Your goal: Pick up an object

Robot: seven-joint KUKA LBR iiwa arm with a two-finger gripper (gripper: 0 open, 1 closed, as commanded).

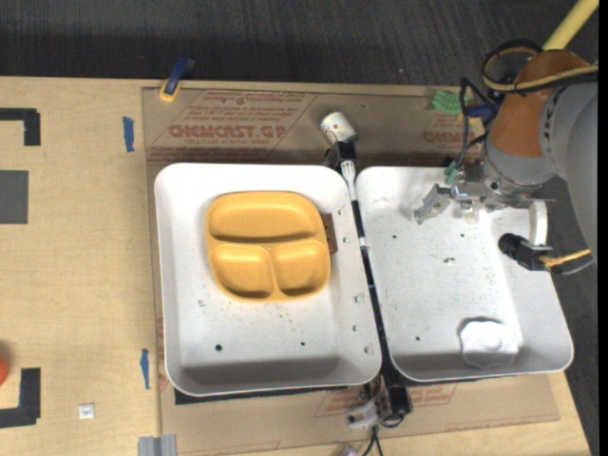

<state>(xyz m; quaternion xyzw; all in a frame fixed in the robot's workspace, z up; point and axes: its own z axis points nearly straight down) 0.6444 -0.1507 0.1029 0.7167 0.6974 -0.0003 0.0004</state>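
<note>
The arm [551, 122] reaches in from the right over the far part of the right bin [446, 350], and its gripper [439, 200] hangs above that bin's far floor with the metal fingers [427, 205] spread a little and nothing between them. A small white object [482, 336] lies in the near right corner of the same bin, well apart from the gripper. A yellow divided tray [268, 243] lies upside down in the left bin [190, 350].

bench [66, 255], tan board top: two white bins [180, 283] [532, 340] side by side; blue clamp [176, 77] at far edge.
</note>
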